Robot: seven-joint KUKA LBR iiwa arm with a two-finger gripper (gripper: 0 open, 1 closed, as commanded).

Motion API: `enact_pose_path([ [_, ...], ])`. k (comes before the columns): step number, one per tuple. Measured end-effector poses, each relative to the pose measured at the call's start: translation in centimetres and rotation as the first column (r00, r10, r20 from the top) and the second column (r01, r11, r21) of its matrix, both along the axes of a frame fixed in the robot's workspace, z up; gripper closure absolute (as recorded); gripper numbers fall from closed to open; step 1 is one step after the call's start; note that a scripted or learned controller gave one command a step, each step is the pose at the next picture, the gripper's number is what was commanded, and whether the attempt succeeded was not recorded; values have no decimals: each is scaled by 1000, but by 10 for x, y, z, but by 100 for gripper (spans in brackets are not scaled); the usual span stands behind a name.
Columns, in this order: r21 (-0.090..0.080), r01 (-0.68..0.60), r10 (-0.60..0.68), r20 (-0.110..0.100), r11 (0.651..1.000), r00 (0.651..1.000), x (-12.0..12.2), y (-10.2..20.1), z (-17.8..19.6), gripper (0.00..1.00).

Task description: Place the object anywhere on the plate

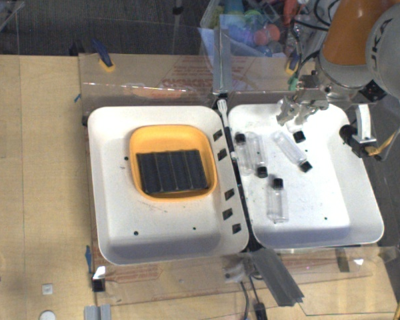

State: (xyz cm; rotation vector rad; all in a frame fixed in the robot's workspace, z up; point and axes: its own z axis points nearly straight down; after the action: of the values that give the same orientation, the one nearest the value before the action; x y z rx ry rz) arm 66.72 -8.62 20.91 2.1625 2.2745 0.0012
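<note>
Four small clear bottles with black caps lie in the right bin [333, 212], all on their sides. One bottle [291, 149] lies slanted near the middle of the bin, its cap [305, 166] pointing toward the lower right. A second bottle [251, 147] lies near the bin's left wall, with a black cap at its upper end. A third bottle [276, 202] lies lower down, its cap at the top end. A fourth, short bottle [259, 167] sits just below the second one, close to it; whether the two touch is hard to tell. A loose-looking black cap [298, 137] sits just above the slanted bottle.

The plate [173, 161] is in the left bin [113, 212], well apart from the bottles. It is orange-yellow with rounded corners, and a dark ribbed block [171, 172] covers most of its floor. None of the bottles is on it.

The gripper [295, 114] hangs over the upper part of the right bin, above and just beyond the slanted bottle. Its pale fingers [284, 115] point down with a small gap between them and nothing held in that gap. The grey arm [387, 39] with its orange band reaches in from the upper right.

Behind the bins stands a clear box of colourful toys [260, 12]. The bins rest on a wooden bench [33, 179].
</note>
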Motion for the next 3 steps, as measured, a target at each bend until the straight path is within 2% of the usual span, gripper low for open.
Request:
enact_pose_path([
  [1, 0, -91, 91, 1, 996, 996, 0, 13, 16, 100],
  [2, -1, -277, 277, 2, 961, 961, 1, 21, 48, 100],
  [3, -1, -354, 354, 1, 935, 935, 0, 11, 69, 100],
])
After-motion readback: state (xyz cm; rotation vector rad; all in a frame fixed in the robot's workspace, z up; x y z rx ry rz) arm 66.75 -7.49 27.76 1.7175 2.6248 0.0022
